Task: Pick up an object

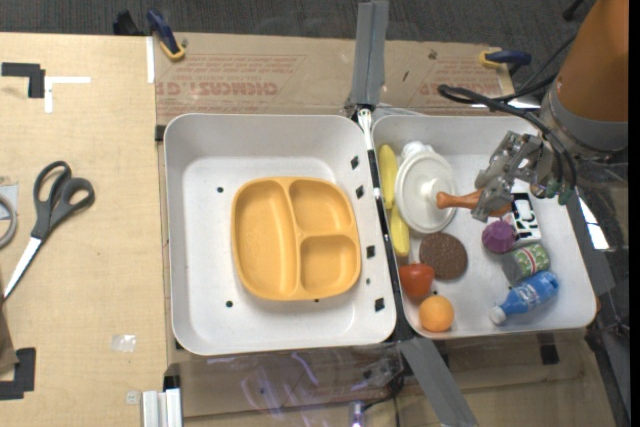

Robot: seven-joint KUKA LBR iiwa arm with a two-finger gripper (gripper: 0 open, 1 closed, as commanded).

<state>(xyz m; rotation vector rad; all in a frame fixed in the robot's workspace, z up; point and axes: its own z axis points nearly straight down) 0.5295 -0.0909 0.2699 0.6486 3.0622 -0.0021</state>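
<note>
My gripper [494, 189] hangs over the upper middle of the right bin [578, 267], coming in from the right. Just left of it a white bowl [422, 179] lies with an orange-brown handle [458, 200] sticking out toward the gripper; the handle's end is at the gripper's tip, and I cannot tell if they touch. Below the gripper sit a purple ball [498, 236], a green can [527, 261] and a blue bottle [525, 297]. A yellow banana [392, 200], a brown disc [443, 255], a red fruit [415, 277] and an orange [436, 313] lie on the bin's left side.
The left bin [190, 215] holds a yellow divided plate [296, 237]. A black-and-white tag [524, 217] lies beside the purple ball. Scissors [45, 210] rest on the bench at the far left. The arm's orange band [600, 45] rises at the upper right.
</note>
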